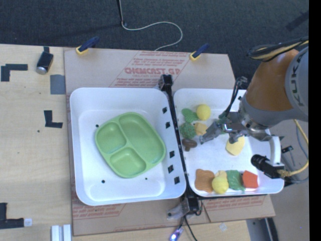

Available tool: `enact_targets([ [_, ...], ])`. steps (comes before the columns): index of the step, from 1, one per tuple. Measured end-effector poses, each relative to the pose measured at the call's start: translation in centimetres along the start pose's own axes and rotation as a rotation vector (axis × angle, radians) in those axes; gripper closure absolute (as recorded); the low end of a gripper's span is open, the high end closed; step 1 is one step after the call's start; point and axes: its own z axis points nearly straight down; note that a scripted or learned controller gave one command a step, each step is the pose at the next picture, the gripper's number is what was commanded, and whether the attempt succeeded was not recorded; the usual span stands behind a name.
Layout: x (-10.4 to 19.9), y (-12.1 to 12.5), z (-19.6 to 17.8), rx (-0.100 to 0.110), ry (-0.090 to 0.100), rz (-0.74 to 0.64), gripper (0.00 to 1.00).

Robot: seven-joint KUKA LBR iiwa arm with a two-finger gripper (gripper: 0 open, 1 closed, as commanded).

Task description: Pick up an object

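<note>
arm comes in from the right, grey body with a broad orange band, wrist hanging over the right bin. gripper points left and slightly down; dark fingers reach toward the bin's left part. whether they are spread or closed cannot be told from this angle, and nothing is seen between them.

nearest to the fingertips: a small cluster of toy food. a yellow round piece, lemon-like, smooth, sits just above and a little left of the tip. green leafy pieces lie left of the tip, dull green with a crinkled outline. a small orange-yellow bit sits just left of the tip, close enough that touching or not is unclear. a brown lump, dark and rounded, lies below-left of the tip by the divider.

behind the fingertips, under the wrist, a pale yellow piece, partly hidden by the gripper body.

well below the gripper, along the near wall, a row: orange-brown flat piece, yellow rounded piece, green block, red block, all side by side and touching.

far left of the gripper, left bin holds a light green compartment tray, set at a tilt.
</note>
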Motion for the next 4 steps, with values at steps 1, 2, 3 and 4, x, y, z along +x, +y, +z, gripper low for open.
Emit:
enact_targets([
  [1,5.8,-3.1,-28.3,-0.021,0.0,-0.004,0.0],
  [2,5.7,-3.1,-28.4,-0.002,-0.003,0.0,1.0],
  [3,17.6,-4.0,-23.5,0.005,0.001,-0.012,1.0],
  [4,17.0,-3.9,-24.8,0.001,-0.001,-0.003,1.0],
])
